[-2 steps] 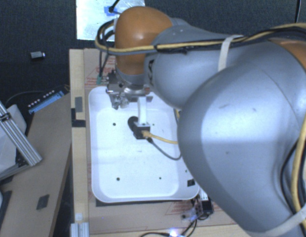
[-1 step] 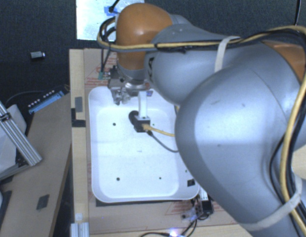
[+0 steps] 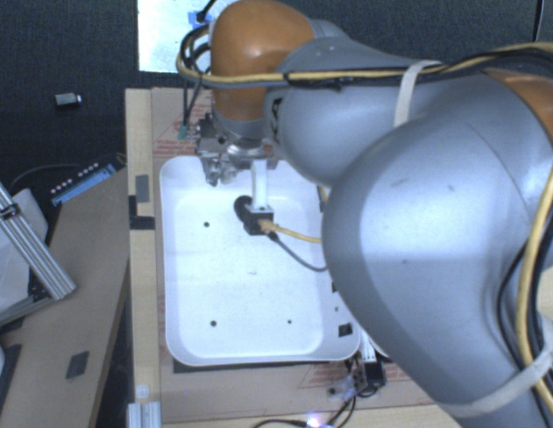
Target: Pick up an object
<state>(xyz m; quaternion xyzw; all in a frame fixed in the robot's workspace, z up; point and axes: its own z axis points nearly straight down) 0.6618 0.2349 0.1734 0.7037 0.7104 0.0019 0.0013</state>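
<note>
Brown board makes up the surface (image 3: 141, 275), with dark floor beyond its far and left edges. One white bin (image 3: 241, 292) lies along the surface's left side, its floor bare apart from a few small dark dots (they look like holes). The grey arm (image 3: 419, 239) comes in from the right and covers the whole right half of the surface; its orange band (image 3: 254, 43) sits above the bin's far edge. The pincer (image 3: 216, 169) hangs low over the bin's far left corner, close to the rim. It is too small and too shadowed to tell whether it is spread or pressed together, and nothing shows pinched in it. Where the object to pick up lies I cannot tell. A white sheet (image 3: 196, 20) lies past the surface's far edge, and a metal rail (image 3: 31, 248) leans off its left edge.
</note>
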